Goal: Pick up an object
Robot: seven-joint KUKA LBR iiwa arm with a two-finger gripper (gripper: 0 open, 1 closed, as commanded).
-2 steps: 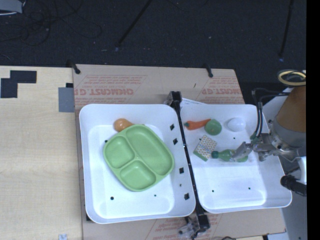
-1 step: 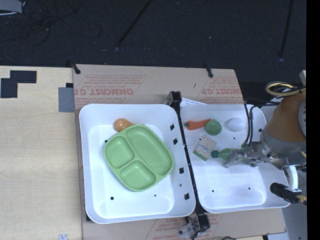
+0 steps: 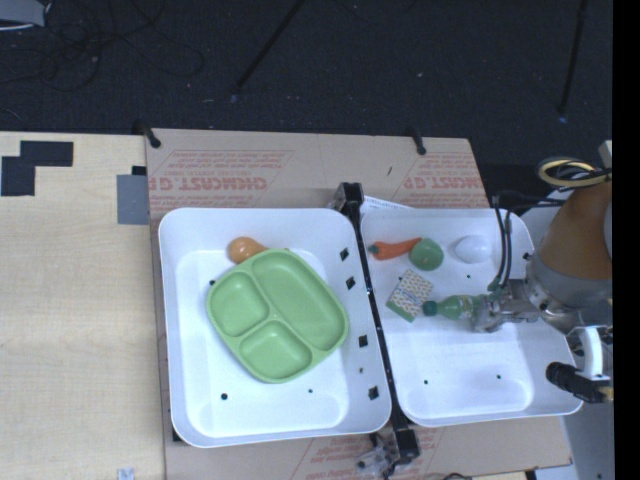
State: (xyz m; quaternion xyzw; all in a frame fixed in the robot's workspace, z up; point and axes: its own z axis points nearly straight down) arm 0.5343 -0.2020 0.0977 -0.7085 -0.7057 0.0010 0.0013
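Bottle: your green bottle (image 3: 452, 307) is small, lying on its side in the right bin (image 3: 470, 398), cap end towards the divider.
Gripper: your gripper (image 3: 487, 315) sits right at the bottle's base; you can't tell how wide the claw is or whether it has hold.
Neighbours: patterned packet (image 3: 409, 295), green ball (image 3: 426, 254), carrot (image 3: 396, 250), white egg (image 3: 472, 248).
Left bin: green divided plate (image 3: 276, 314), orange ball (image 3: 243, 249).
Surface: cardboard sheet (image 3: 250, 173) on a pale wooden bench (image 3: 70, 318), dark floor behind.

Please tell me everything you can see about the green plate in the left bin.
The green plate is a light green, rounded tray that looks like plastic. Raised ridges divide it into three compartments. It lies flat, face up, turned at a slant, near the middle of the left bin. A small orange object sits at its upper edge; whether they touch is unclear.
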